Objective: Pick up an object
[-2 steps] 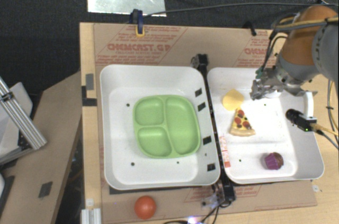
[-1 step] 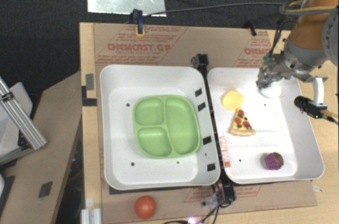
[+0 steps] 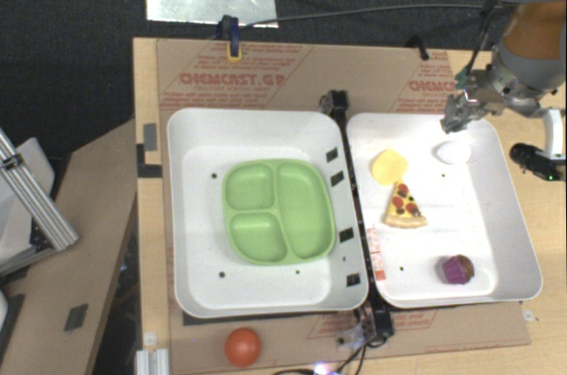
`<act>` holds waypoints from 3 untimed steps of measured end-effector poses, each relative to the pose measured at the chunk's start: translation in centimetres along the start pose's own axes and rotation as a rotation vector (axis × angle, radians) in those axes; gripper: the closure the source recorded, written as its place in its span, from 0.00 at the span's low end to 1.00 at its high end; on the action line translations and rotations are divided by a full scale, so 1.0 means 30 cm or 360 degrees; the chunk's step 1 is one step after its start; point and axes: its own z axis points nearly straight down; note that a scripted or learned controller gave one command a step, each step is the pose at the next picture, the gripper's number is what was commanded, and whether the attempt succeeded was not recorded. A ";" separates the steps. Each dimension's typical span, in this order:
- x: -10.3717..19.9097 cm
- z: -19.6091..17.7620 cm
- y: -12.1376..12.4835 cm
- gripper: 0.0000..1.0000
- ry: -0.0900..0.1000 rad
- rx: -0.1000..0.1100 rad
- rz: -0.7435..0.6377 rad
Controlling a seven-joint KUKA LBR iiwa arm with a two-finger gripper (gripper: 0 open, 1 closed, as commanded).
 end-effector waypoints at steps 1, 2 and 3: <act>0.189 0.034 -0.029 1.00 0.0005 0.0011 -0.0006; 0.357 0.000 -0.077 1.00 0.0006 0.0011 -0.0006; 0.531 0.035 -0.096 1.00 0.0006 0.0011 -0.0007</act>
